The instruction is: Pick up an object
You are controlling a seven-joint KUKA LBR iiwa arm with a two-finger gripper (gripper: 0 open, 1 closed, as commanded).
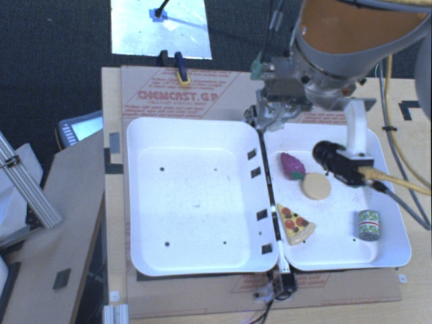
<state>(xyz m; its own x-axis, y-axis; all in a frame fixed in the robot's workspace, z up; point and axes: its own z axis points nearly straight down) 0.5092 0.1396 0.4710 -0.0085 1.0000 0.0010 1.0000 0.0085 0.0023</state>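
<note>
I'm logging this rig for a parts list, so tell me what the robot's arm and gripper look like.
The arm is a bulky rounded body, orange above and grey below, with yellowish cables looping over it and trailing down its side. Its wrist narrows to a small grey metal gripper. A white bracket carries a black cylindrical unit with a yellow cable attached.

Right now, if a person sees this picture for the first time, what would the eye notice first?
The big grey and orange arm at the top right, with its claw hanging over the far edge where the two bins meet. Next, the small toys in the right bin: a pizza slice, a purple piece, a tan disc and a can. The left bin looks plain beside it.
</note>
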